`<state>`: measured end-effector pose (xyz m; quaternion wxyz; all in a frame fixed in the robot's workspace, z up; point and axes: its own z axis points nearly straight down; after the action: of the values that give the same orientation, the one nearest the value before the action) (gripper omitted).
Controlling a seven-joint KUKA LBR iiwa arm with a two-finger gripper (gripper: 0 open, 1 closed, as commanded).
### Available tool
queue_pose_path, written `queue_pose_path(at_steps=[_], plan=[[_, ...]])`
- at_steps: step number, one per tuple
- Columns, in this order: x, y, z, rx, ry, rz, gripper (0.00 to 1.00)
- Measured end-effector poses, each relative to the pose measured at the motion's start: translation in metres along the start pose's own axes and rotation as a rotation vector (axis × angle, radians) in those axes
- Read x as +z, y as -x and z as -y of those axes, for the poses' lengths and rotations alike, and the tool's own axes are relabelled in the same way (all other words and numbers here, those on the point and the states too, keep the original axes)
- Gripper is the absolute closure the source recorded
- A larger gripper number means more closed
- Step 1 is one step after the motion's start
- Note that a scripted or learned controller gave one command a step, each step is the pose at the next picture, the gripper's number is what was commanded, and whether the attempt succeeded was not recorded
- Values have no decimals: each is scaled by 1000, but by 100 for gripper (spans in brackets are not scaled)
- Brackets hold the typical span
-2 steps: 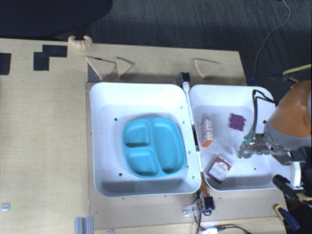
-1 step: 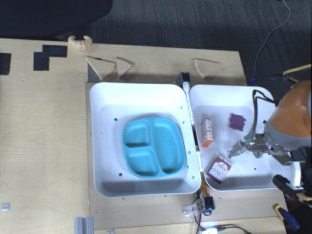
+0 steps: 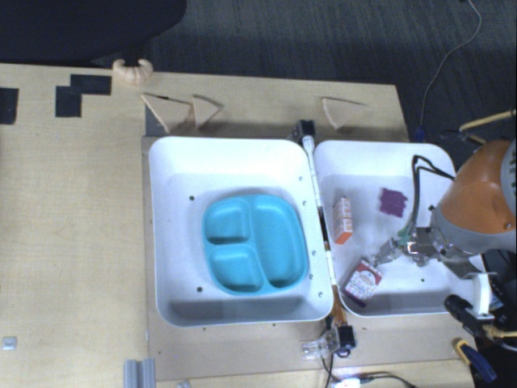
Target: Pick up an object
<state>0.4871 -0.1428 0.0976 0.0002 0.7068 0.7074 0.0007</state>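
A pale wooden bench (image 3: 73, 217) stands on dark carpet and carries two shallow white bins side by side. The left bin (image 3: 174, 176) holds a blue divided tray (image 3: 254, 241), its three compartments bare. The right bin (image 3: 363, 156) holds three small things: a purple block (image 3: 393, 201) toward the far side, a narrow orange-and-white packet (image 3: 343, 219) lying with its long axis running roughly near-to-far beside the dividing rim, and a red-and-white packet (image 3: 363, 281) tilted against the near wall.

The grey arm, with its orange band (image 3: 481, 196), reaches in from the right, and the gripper (image 3: 401, 247) sits low over the bin's right-hand floor. Its metal parts blur together, so whether it is spread or pressed together cannot be told; nothing is seen pinched in it.

The relation that matters: the red-and-white packet lies just beside the gripper, toward the left and the near wall, and looks the closest candidate. The purple block is near too, on the far side of it. The orange-and-white packet is farther left. A grasp on the nearest packet would likely call for a short move left and toward the near wall, where the wall may crowd it.
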Motion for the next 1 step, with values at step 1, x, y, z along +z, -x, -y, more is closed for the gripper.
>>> queue_pose_path(at_steps=[1], plan=[[-11, -1, -2, -1, 4, 0, 100]])
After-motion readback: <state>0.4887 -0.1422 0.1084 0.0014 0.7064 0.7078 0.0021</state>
